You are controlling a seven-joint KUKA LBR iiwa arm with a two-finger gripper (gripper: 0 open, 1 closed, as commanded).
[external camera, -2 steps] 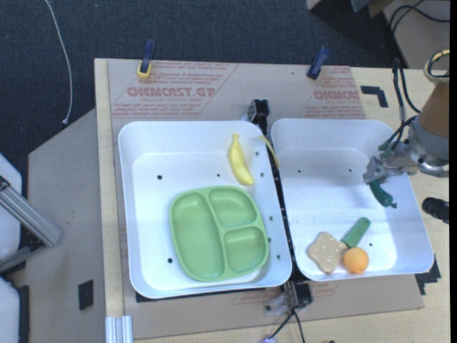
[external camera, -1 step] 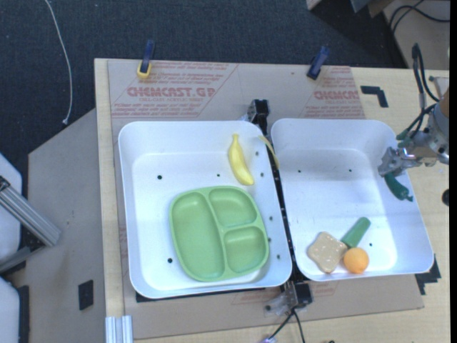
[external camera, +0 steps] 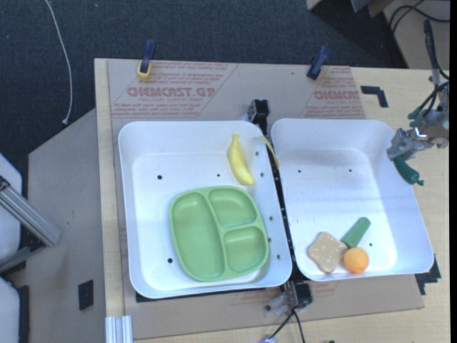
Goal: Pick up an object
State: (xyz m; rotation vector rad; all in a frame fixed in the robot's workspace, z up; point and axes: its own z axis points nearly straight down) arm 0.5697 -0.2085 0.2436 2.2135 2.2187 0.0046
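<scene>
In the left bin (external camera: 143, 191) a yellow banana (external camera: 240, 160) lies near the back right corner. In front of it sits a green divided plate (external camera: 218, 231). The right bin (external camera: 335, 156) holds a tan slice of toast (external camera: 326, 251), an orange ball (external camera: 355, 260) and a green stick-shaped piece (external camera: 355, 231), all clustered at its front right. My gripper (external camera: 408, 167) hangs over the right bin's far right rim, well behind and to the right of that cluster. Nothing shows in its grasp.
Blue and yellow clamps (external camera: 146, 59) (external camera: 318, 61) pin the brown board at the back. A black clip (external camera: 258, 110) sits between the bins at the rear. The two bins touch along the middle ridge.
</scene>
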